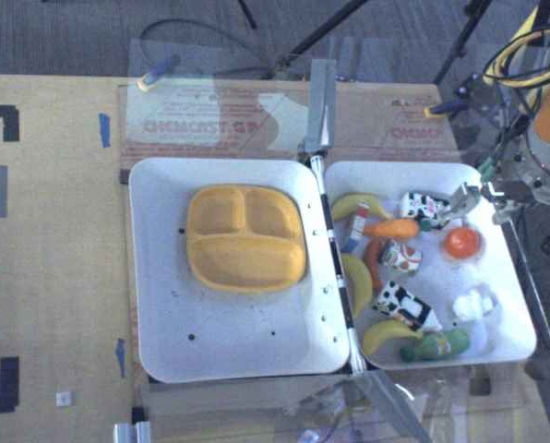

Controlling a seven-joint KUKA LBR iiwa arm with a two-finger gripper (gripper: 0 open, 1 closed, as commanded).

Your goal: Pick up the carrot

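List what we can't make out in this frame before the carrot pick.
- Gripper: too small and blurred in the camera view to tell open or shut.
- Arm: cut off by the right edge.
- Carrot: its left tip is hard to separate from the items beside it.
- Bottle: label too small to read.
- Right bin: floor partly covered by clutter.

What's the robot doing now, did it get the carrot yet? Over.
Pincer over right bin's far edge. Carrot not picked, lying among toys. Tomato between them.
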